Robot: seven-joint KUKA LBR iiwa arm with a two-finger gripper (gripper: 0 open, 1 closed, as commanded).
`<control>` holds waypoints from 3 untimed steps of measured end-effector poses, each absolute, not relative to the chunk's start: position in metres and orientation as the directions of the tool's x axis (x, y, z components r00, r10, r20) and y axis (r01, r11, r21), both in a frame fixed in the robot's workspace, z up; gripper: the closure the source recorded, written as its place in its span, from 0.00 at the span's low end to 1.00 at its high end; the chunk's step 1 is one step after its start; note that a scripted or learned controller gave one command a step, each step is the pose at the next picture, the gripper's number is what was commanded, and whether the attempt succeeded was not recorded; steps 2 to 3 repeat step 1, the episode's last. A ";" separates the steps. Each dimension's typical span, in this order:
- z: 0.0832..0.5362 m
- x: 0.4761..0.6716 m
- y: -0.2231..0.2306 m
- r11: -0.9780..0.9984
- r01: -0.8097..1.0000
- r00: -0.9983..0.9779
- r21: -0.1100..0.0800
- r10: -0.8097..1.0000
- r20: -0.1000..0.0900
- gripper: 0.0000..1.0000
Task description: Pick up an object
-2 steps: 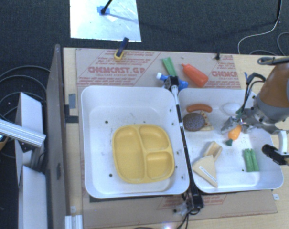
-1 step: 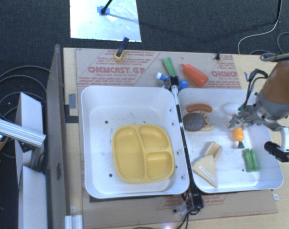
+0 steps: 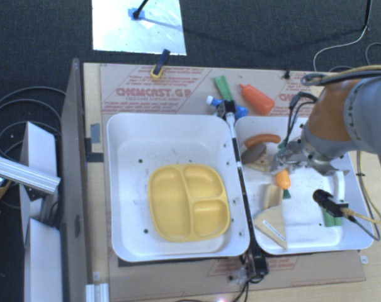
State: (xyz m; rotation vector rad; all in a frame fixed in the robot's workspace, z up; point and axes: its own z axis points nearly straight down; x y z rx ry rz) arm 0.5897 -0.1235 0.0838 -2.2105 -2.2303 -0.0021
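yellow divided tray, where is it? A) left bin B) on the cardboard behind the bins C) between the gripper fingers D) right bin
A: the yellow divided tray lies flat on the floor of the left bin, across the divider from the right bin where the arm works.

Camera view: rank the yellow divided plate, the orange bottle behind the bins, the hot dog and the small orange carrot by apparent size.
1. yellow divided plate
2. orange bottle and hot dog, which look too alike to rank
3. small orange carrot
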 end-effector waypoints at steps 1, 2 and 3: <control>0.190 0.569 -0.041 0.012 1.000 -0.012 0.008 1.000 0.003 1.00; 0.190 0.569 -0.041 0.012 1.000 -0.012 0.008 1.000 0.003 1.00; 0.190 0.569 -0.041 0.012 1.000 -0.012 0.008 1.000 0.003 1.00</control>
